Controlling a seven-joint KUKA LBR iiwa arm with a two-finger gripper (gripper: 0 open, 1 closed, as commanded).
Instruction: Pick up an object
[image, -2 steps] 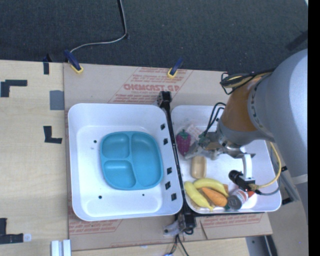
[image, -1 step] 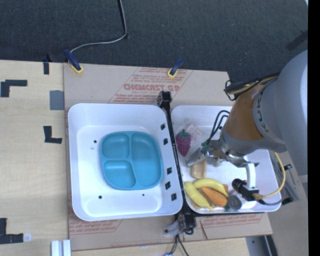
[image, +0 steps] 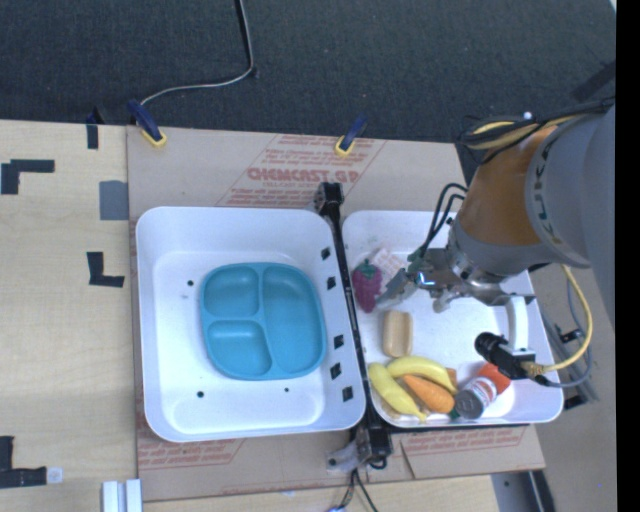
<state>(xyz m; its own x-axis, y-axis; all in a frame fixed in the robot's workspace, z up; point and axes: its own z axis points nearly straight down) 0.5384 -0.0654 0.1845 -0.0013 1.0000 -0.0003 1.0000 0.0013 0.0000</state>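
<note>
Two shallow white bins are sitting on brown cardboard (image: 290, 170) reading "CHEMCAST GP". The left bin (image: 160, 250) is holding one blue divided plate (image: 263, 320). The gripper (image: 415, 280) is hovering open, gripping nothing, beside one dark red toy strawberry (image: 368, 287) in the right bin (image: 540, 400); two yellow bananas (image: 405, 380) are lying nearby.

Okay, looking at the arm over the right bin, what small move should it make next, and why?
Probably a short move toward the left and down. The gripper hangs over the right bin beside the purple toy fruit, with nothing visibly held. That fruit is the nearest item; the tan block, bananas and carrot lie farther toward the near wall.
</note>
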